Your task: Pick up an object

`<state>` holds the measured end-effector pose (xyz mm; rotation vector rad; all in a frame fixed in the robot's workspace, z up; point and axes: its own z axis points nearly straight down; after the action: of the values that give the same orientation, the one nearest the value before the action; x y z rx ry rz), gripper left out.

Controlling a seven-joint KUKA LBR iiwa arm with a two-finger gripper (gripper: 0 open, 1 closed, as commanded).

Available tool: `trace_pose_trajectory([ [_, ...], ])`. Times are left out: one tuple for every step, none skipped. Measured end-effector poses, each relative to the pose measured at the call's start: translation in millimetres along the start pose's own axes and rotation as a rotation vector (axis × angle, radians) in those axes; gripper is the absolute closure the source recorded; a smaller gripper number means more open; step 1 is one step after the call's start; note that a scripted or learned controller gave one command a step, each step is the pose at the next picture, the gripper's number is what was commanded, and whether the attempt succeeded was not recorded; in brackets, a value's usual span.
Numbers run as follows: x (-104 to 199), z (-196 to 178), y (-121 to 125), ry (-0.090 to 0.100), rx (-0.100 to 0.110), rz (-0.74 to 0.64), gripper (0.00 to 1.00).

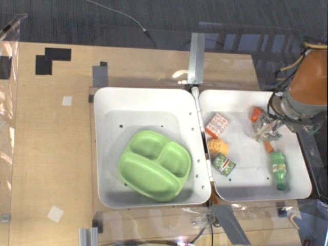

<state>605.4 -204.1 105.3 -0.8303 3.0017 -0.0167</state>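
A small orange object lies in the upper right part of the right bin, touching or just beside the metal fingers of the gripper, which reaches into the bin from the right of the frame. Whether those fingers are spread or pressed together cannot be told from this view, and nothing is clearly seen between them. A second small orange piece rests just below the gripper, and a green bottle lies on its side near the bin's lower right corner. Along the bin's left side sit a red and white carton, a yellow object just below it, and a green packet lower still. The grey arm, with its orange band, enters at the right edge of the frame. In the left bin, a green divided plate lies tilted. Both bins rest side by side on the wooden desk.
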Motion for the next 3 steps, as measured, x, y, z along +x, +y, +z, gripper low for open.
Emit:
trace_pose_trajectory([
  [-29.8,-67.6,29.8,0.008,-0.017,-0.732,1.0],
  [67.7,-84.1,110.8,0.01,-0.024,-1.033,1.0],
  [54.0,-62.6,103.6,-0.001,-0.03,-1.724,1.0],
])
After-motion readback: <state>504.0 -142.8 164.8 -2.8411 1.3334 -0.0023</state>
